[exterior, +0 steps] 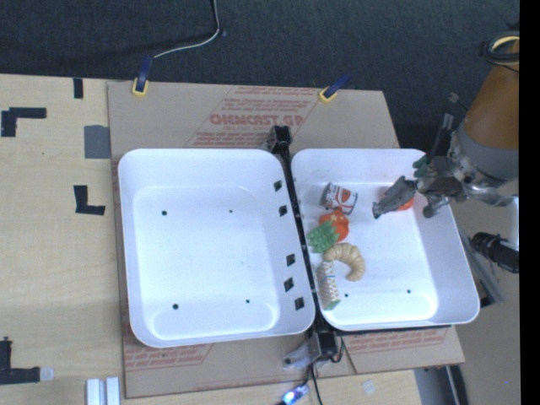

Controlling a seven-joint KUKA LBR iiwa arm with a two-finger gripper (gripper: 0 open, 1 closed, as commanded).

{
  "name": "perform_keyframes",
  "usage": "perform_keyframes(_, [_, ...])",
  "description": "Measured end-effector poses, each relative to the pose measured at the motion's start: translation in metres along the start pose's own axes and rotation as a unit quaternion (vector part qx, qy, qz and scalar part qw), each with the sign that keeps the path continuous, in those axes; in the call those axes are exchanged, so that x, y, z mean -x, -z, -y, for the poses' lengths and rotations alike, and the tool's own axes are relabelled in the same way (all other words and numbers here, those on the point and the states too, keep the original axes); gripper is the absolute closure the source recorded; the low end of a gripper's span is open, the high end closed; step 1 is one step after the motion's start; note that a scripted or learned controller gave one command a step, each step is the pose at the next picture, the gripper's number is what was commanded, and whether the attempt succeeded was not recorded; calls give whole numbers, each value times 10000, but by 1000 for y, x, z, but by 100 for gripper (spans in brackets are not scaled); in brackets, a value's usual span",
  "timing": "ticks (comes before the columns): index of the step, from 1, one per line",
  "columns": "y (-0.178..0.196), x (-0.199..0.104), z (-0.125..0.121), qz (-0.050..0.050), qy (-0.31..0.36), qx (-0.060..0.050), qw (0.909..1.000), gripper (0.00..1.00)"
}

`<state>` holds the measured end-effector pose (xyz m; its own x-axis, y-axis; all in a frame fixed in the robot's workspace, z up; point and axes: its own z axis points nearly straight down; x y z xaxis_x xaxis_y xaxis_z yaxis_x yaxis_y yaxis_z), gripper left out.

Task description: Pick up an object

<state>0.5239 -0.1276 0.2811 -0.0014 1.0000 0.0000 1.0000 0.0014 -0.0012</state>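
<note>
Two shallow white bins sit side by side on a sheet of cardboard (pixel 253 116) on the bench, joined along their shared middle wall. The left bin (pixel 135 251) holds nothing that can be made out. The right bin (pixel 439 285) holds a small heap of objects bunched against the shared wall, probably because they slid or were dropped there, well apart from the bin's right edge.

In the heap, a small white and red packet (pixel 339 197) lies nearest the far edge. Just below it is an orange piece (pixel 336 223) touching a green leafy piece (pixel 321 238). Nearer the front edge lies a tan curved object like a croissant (pixel 348 258); it bends like a hook, its long axis running roughly from the shared wall toward the bin's middle. Beside it a pale ridged strip (pixel 328 287) runs lengthwise along the shared wall.

The arm reaches in over the right bin's far right corner. Its end effector (pixel 403 198) hangs above the bin, tilted toward the heap. A small orange object (pixel 405 201) appears to sit between its dark fingers, so it seems closed on that piece, though the view is too small to be sure. That piece is too blurred to judge its axis.
</note>
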Motion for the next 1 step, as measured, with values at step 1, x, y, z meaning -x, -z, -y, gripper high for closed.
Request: perform_keyframes(1, [-79, -120, 4, -24, 56, -46, 10000, 0])
